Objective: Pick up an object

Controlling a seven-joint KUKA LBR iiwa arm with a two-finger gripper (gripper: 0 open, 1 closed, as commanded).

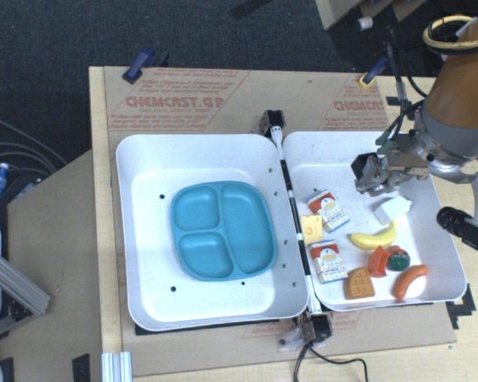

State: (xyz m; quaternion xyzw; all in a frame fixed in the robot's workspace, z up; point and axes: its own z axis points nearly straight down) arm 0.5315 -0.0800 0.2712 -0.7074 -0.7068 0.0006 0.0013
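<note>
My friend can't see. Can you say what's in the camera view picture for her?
A robot gripper hovers over the right white bin, which holds toy food: a banana, a carrot, a sausage and small cartons. The left white bin holds a blue divided plate.

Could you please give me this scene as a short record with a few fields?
left bin: holds a blue divided plate
right bin: toy food, namely a banana, a sausage, a cracker, a cheese square and two small cartons
gripper: over the right bin's upper part, above the food
finger state: cannot tell
held object: none visible
</note>
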